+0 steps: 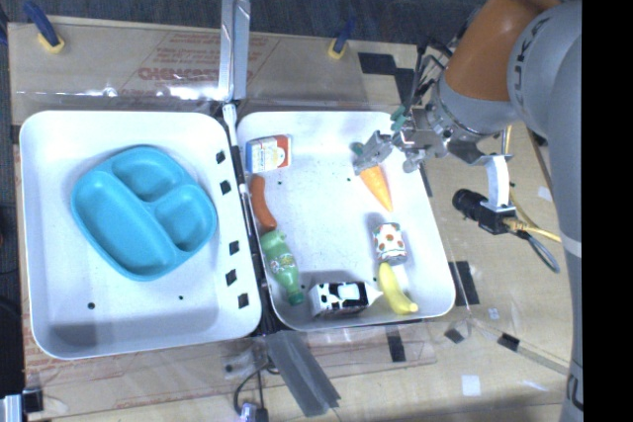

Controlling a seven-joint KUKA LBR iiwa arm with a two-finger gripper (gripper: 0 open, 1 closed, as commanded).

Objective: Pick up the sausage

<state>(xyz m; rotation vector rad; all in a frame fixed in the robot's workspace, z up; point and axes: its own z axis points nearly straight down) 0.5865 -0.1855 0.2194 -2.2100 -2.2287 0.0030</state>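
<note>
The sausage (260,201) is a short reddish-brown link lying along the left wall of the right bin (326,138), between a small carton and a green bottle. My gripper (381,150) hangs over the upper right part of that bin, just above the wide end of an orange carrot (377,186). It is well to the right of the sausage, and nothing shows between its fingers.
The right bin also holds a red-and-white carton (269,154), a green bottle (281,265), a black-and-white cow-print carton (339,296), a banana (395,290) and a small spotted cup (389,241). A blue divided plate (144,209) lies in the left bin (59,311).
</note>
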